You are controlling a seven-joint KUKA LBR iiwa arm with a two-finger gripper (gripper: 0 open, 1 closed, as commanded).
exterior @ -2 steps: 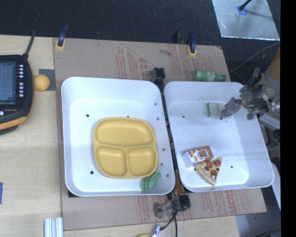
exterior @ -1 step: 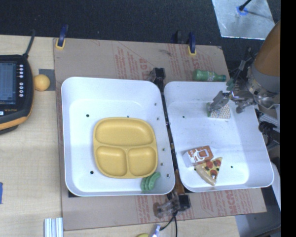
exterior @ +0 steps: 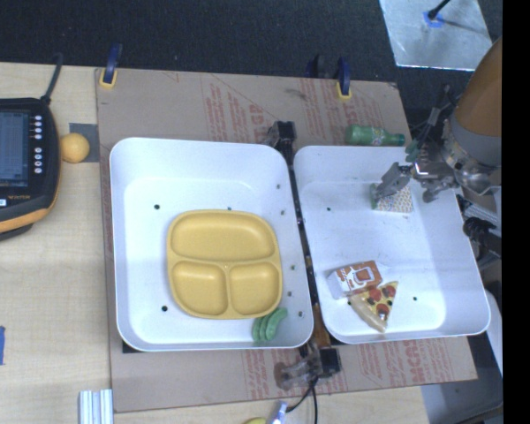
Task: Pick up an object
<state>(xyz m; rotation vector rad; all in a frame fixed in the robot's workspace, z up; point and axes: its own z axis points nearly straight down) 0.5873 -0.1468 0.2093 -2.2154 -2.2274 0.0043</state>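
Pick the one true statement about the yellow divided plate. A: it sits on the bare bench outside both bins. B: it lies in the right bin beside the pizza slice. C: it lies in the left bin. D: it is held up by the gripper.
C: the yellow divided plate lies flat on the floor of the left bin, with a small green item at its lower right corner.
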